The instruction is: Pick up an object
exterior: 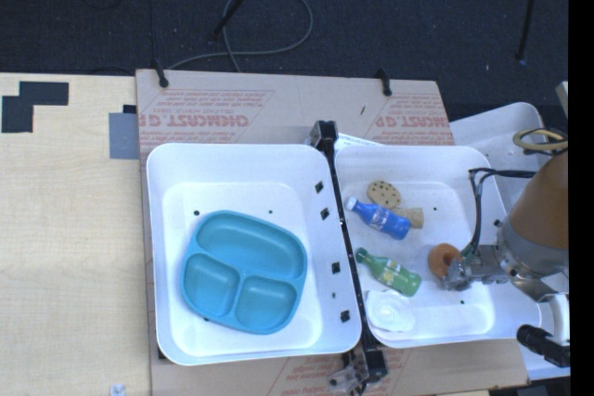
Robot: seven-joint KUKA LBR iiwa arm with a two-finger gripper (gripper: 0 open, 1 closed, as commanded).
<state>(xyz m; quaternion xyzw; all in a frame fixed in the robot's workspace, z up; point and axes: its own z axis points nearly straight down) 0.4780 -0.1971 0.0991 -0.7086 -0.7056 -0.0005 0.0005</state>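
From my screen, the biggest thing on the bench was the left bin (167, 199), and it held a blue divided plate (244, 271) lying flat, with three compartments. The right bin (464, 172) sat beside it, the two meeting along a black divider strip (339, 246). The arm (543, 218) reached in from the right, its orange band showing over the right bin's far edge, and the gripper (457, 278) was low at the bin floor near the right wall. I could not tell how its fingers stood; they were too small and dark to read.

Touching or just beside the gripper lay a small orange-brown round object (443, 259); I could not see whether it was between the fingers. A green bottle (389, 272) lay on its side near the bin's middle, a blue bottle (380, 218) on its side above it. A clear, pale cup-like item (391, 311) rested at the near-left corner. A tan cookie-like disc (382, 193) lay just above the blue bottle.
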